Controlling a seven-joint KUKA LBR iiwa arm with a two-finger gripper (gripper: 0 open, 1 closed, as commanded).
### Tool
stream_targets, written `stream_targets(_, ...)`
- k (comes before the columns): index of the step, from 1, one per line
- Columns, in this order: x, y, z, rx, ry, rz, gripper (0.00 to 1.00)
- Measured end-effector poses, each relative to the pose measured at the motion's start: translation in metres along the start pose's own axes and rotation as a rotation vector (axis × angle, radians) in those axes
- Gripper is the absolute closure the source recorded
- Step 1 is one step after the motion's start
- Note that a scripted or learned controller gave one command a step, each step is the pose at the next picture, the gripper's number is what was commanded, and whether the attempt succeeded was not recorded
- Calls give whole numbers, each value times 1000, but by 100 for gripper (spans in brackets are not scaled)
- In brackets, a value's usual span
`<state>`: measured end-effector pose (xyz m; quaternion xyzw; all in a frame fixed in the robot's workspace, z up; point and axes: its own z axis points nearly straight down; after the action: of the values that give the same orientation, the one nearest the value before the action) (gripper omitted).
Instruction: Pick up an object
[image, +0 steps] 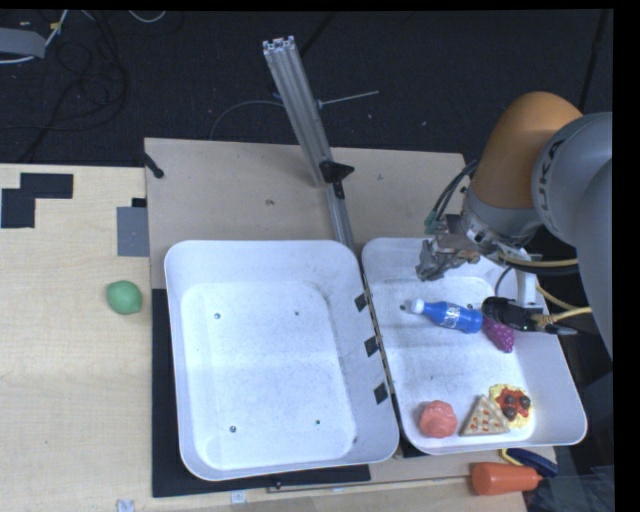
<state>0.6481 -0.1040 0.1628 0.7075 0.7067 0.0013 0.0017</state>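
Note:
My gripper (434, 266) hangs over the far part of the right bin (400, 262), a little above and left of a blue bottle (447, 316) that lies on its side with its white cap pointing left. Nothing shows between the fingers. A purple object (500, 336) lies just right of the bottle. Near the bin's front sit a reddish-pink ball (436, 419) and a toy pizza slice (496, 411) with red and dark toppings.
The left bin (190, 270) sits beside the right one. A green ball (124, 297) rests on the bench to the far left. An orange object (503, 478) lies outside the right bin's front edge. A slanted metal rail (305, 110) rises behind the bins.

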Motion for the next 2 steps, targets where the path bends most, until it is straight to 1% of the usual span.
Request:
stream_targets(1,-1,1,-49,0,0,0,100)
stream_targets(2,48,-10,-64,3,2,-4,100)
